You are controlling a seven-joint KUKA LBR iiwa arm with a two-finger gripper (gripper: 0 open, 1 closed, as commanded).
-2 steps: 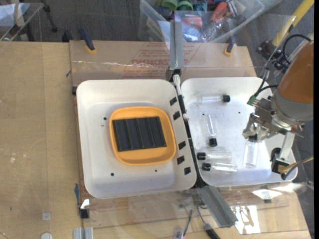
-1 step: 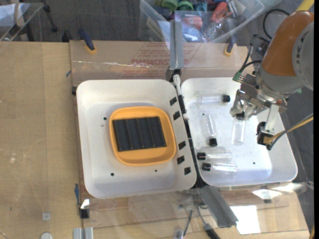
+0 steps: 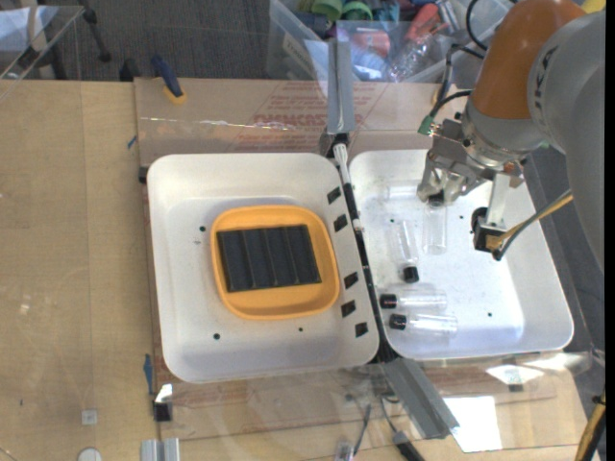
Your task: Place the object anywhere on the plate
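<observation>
Orange plastic marks the plate (image 3: 276,260) — a rounded rectangular dish with a dark ribbed inset — which lies flat near the middle of the left bin (image 3: 183,344). Across the divider from the plate, in the right bin (image 3: 538,305), lie several clear plastic vials with black caps: one (image 3: 407,250) close to the divider with its cap toward the camera, two more (image 3: 420,313) lying on their sides nearer the front wall, and another clear tube (image 3: 434,229) farther from the plate, directly under the gripper. The gripper (image 3: 437,192) hangs over the far half of that right bin, well apart from the plate, its tips just above or touching the upper end of that tube — whether its fingers stand apart or pressed together cannot be told from this angle, and no vial is plainly seen between them. Behind it rises the grey arm with its orange band (image 3: 524,51). Beyond the bins stands a clear tub of mixed coloured items (image 3: 375,12).
</observation>
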